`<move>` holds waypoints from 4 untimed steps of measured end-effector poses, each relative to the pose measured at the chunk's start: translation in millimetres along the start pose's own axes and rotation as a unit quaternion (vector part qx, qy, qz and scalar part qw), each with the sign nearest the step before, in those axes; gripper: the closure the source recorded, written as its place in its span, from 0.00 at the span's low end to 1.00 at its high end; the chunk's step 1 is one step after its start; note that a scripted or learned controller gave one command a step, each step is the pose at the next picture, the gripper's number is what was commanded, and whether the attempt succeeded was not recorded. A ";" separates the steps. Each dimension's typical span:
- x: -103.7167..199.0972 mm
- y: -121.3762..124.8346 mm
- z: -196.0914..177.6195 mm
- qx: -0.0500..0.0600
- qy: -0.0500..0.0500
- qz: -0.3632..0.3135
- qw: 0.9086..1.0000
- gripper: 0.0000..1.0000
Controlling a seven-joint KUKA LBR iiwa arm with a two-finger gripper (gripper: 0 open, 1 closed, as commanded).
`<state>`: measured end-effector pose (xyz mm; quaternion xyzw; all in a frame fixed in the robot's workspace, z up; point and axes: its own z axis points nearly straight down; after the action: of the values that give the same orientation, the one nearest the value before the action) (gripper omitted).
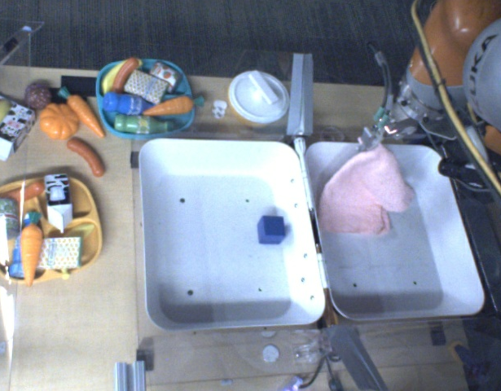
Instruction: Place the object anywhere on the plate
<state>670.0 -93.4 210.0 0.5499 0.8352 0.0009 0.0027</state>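
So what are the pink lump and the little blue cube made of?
The pink lump looks like soft matte cloth, likely a towel: it sags in rounded folds. The blue cube looks rigid, with flat matte faces and crisp edges, perhaps foam, plastic or painted wood; I can't tell which.

A pale wooden bench point(79, 316) fills most of the scene, set against dark grey carpeted floor point(217, 10) along the far side. Two shallow white bins, the left bin point(185, 300) and the right bin point(446, 292), sit side by side at the bench's middle, their rims nearly touching. A metal bracket point(297, 96) stands upright between their far corners. Even overhead light falls across the bench, casting soft shadows inside the bins' near walls.
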 end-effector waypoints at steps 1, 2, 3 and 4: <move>0.9 2.2 -15.0 0.000 0.000 -0.004 1.000 1.00; 47.8 1.5 -24.7 -0.001 0.001 -0.204 0.979 1.00; 98.8 0.0 -14.7 -0.001 0.002 -0.396 0.918 1.00; 143.5 6.8 -23.2 -0.002 0.001 -0.549 0.836 1.00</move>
<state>619.5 41.1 232.7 0.0016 1.0000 0.0011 0.0028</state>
